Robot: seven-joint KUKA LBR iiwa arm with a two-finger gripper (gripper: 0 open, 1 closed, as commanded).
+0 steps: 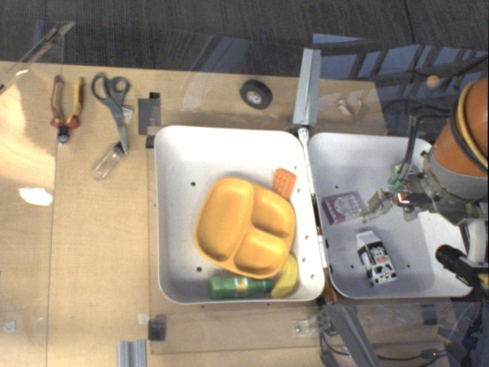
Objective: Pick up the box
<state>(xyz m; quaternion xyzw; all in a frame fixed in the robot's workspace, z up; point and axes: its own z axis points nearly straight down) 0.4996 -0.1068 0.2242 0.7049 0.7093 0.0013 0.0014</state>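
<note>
In the right bin, the gripper hangs beside the box; can't tell how open the fingers are, so it might just shove it.

Glossy yellow plastic tray, smooth white bins, matt wooden bench.

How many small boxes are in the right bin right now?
2: a purple and white box near the right bin's left wall, and a black and white box nearer its front. The arm may hide others.
</note>
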